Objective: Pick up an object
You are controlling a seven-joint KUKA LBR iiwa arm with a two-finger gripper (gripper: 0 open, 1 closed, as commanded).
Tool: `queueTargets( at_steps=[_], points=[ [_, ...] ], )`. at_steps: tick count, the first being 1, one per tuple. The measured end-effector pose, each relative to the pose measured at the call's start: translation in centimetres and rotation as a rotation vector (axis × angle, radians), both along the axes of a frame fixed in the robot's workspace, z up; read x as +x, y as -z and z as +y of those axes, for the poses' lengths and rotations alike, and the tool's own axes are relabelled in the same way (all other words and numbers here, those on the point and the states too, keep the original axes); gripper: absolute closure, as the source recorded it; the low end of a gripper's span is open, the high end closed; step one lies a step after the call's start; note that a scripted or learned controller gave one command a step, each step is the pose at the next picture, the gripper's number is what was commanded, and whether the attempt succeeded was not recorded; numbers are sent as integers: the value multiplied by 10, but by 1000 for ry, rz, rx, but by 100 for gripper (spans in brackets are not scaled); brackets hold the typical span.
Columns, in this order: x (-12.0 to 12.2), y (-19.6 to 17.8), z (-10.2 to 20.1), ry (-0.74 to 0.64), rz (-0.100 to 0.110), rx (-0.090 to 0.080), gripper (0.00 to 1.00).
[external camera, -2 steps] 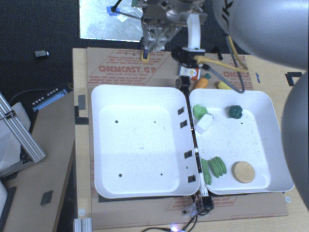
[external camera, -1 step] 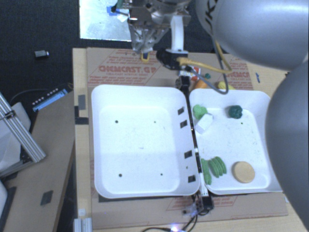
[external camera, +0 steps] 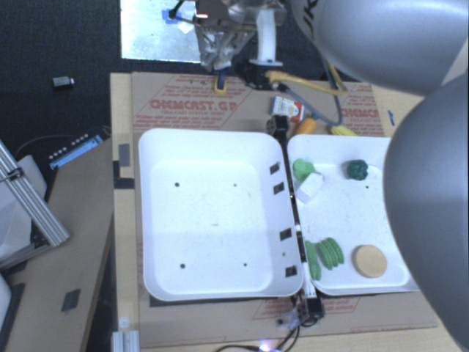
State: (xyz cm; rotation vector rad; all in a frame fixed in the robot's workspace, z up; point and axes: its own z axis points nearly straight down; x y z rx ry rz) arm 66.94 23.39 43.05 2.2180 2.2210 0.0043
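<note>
Hovering beyond the far edge of the bench, your gripper [external camera: 220, 50] sits well apart from the right bin [external camera: 381, 281]; whether it's open, you cannot tell. Approach comes next: bring it over the tan disc [external camera: 370, 261] or dark green lump [external camera: 357, 169].

The bench [external camera: 88, 218] carries a brown cardboard sheet [external camera: 183, 105] printed in red. Two shallow white bins sit on the sheet side by side, touching: the left bin [external camera: 212, 215] and the right bin [external camera: 344, 200] toward the bench's right edge.
</note>
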Motion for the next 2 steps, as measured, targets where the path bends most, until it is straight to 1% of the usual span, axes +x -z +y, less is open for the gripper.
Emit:
queueTargets(
  at_steps=[2],
  points=[
    [-1, 27, 0, 0, 3, -1, 100]
  ],
)
